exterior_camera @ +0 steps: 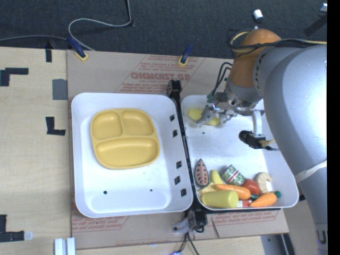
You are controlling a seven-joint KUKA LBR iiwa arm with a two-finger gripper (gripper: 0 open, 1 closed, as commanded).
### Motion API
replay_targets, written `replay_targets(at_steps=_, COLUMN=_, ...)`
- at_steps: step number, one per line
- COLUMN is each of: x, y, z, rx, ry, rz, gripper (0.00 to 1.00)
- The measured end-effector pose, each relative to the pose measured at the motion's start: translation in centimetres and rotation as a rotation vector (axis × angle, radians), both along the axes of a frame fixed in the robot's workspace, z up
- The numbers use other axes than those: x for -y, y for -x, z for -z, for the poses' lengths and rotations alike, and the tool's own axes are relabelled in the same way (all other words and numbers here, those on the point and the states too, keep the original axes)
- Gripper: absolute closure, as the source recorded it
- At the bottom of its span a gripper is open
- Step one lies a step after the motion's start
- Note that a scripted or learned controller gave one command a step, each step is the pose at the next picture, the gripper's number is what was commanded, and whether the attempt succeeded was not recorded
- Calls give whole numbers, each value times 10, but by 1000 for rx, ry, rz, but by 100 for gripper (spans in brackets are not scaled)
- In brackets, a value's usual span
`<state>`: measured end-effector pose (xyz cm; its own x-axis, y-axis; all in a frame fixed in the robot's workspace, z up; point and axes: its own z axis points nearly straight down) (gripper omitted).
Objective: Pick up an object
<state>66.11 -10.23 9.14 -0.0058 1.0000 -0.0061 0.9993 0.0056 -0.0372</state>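
Note:
My gripper (pixel 215 112) is down in the far left corner of the right bin (pixel 234 147), right over a small yellow object (pixel 195 115) that sticks out on its left side. The gripper's body hides the rest of that object, so I cannot see whether it is gripped. Along the near edge of the same bin lies a pile of toy food: a red-brown slice (pixel 201 172), a green can (pixel 232 174), a yellow cylinder (pixel 219 198), two carrots (pixel 234 189) and a red piece (pixel 251 186).
The left bin (pixel 85 158) holds a yellow divided plate (pixel 125 137) in its far half. The arm's grey body (pixel 297 100) hangs over the right bin's right side. A black divider (pixel 180 142) runs between the bins.

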Motion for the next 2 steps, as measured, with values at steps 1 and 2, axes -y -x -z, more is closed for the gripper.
replay_targets(at_steps=1, x=-38, y=32, z=-133, rx=38, ry=-5, rz=4, gripper=100)
replay_targets(at_steps=2, x=-38, y=32, z=-132, rx=36, ry=-5, rz=4, gripper=0)
